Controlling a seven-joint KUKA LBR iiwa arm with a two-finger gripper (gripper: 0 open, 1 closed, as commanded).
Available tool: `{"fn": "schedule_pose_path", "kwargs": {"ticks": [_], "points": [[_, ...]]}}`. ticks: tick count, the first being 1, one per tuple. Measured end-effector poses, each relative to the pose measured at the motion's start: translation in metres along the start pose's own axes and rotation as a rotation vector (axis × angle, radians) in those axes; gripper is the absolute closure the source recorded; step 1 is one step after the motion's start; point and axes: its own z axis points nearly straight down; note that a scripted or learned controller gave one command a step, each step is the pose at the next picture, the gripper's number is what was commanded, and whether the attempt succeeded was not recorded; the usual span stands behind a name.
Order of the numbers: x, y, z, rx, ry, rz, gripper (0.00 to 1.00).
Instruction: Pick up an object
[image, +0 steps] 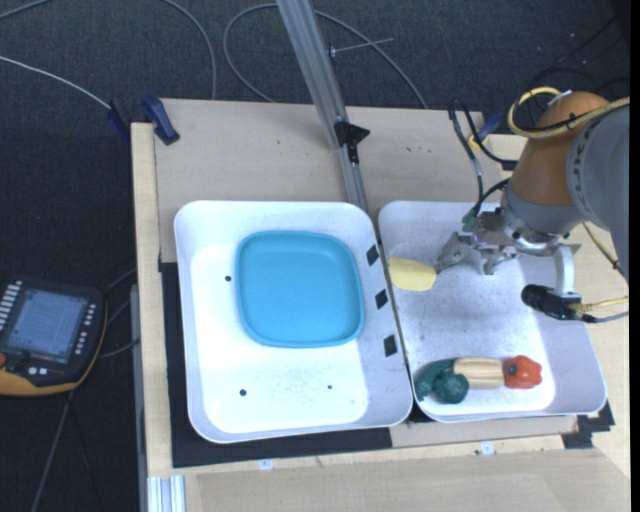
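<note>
Two white bins are set side by side on the desk. In the left bin a blue plate is seen lying flat. In the right bin four things are seen: a pale yellow piece by the left wall, and along the near wall a green lump, a tan stick and a red ball, lined up and touching. The arm is reached in from the right, and its gripper is held low over the far part of the right bin, near the yellow piece but apart from it. Nothing is seen between the fingers. How far they are spread cannot be told from this view. The yellow piece is judged to be the thing to be picked, since it is closest. To do this step well, the gripper should be moved toward the left wall until it is right above the piece. The fingers should be spread wide, then brought down with one on each side. The wall is close, so room must be left for the finger on that side. The piece looks round and smooth, so it should be squeezed in the middle, or it may slip out.
</note>
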Motion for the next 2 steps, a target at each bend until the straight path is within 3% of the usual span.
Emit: {"fn": "schedule_pose_path", "kwargs": {"ticks": [1, 2], "points": [[0.000, 0.001, -0.012, -0.004, -0.001, 0.000, 1.00], [-0.006, -0.001, -0.057, -0.006, -0.001, 0.000, 1.00]]}}
